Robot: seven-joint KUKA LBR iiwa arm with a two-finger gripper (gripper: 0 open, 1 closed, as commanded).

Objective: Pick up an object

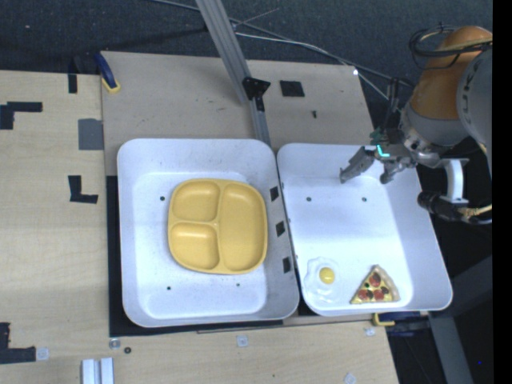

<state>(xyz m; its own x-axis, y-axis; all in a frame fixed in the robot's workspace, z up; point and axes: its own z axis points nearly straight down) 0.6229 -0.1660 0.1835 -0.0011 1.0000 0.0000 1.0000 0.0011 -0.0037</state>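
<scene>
A toy fried egg (324,278) and a toy pizza slice (374,286) lie side by side at the near end of the right bin (352,214). My gripper (370,169) hangs over the far end of that bin, well away from both toys. Its two dark fingers (353,167) are spread apart with nothing between them. A yellow divided plate (218,225) rests in the middle of the left bin (144,214).
A slanted metal pole (232,50) crosses the bench behind the bins and ends near the gap between them. Cables (320,50) trail across the dark floor at the back. Black tape marks (80,186) dot the wooden bench on the left.
</scene>
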